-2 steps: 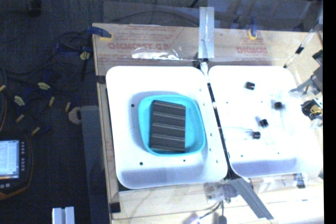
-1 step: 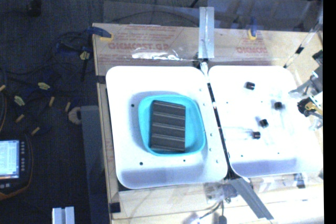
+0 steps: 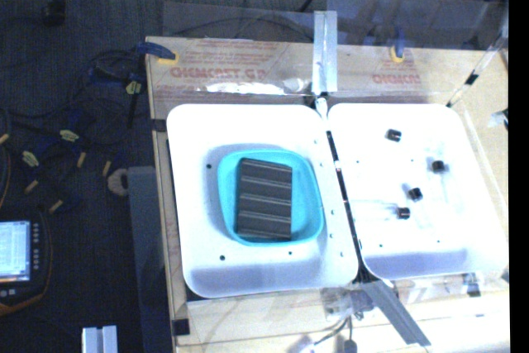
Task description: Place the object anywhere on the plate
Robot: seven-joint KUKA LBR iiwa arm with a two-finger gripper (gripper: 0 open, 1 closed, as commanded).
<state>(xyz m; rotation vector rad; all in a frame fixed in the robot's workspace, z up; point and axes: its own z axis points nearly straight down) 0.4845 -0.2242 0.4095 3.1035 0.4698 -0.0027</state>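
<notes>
Front edge of the surface [image 3: 273, 326]: bare wood, a metal bracket and some cable ends below the two bins.

Left bin [image 3: 194, 260], white and shallow, carries a light blue plate [image 3: 310, 202] set near its middle. On the plate lies a dark ribbed block [image 3: 264, 198], flat, long side running front to back, well inside the plate's rim on all sides. It looks fully supported by the plate, not hanging over any edge.

Right bin [image 3: 463, 252], touching the left one along their shared edge, holds four small dark pieces [image 3: 413, 194] scattered over its middle and back, all apart from one another.

Arm and claw: no sighting anywhere over the bins, so whether the claw is apart or together I cannot tell.

Judgement: the placing step appears done, since the block rests on the plate with nothing gripping it. Nothing more seems called for beyond keeping clear of the left bin; any fresh reach near the plate risks nudging the block off.
</notes>
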